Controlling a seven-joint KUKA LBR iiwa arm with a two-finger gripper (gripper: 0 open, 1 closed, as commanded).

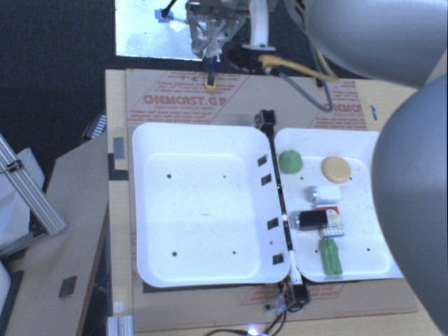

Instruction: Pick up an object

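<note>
My gripper (210, 53) is raised high at the top of the camera view, above the cardboard behind the left bin (143, 187). A small thin object (210, 75), blue above and yellow at its lower end, hangs between the fingertips, which are shut on it. In the right bin (371, 257) lie a green ball (290, 162), a tan round disc (336, 169), a small white piece (324, 194), a black block (313, 220) and a long green item (330, 256).
A black divider strip (276, 194) runs between the two bins. The grey arm (413, 152) covers the right bin's right side. A cable (308, 82) loops behind the bins. An aluminium rail (31, 194) lies left of the bench.
</note>
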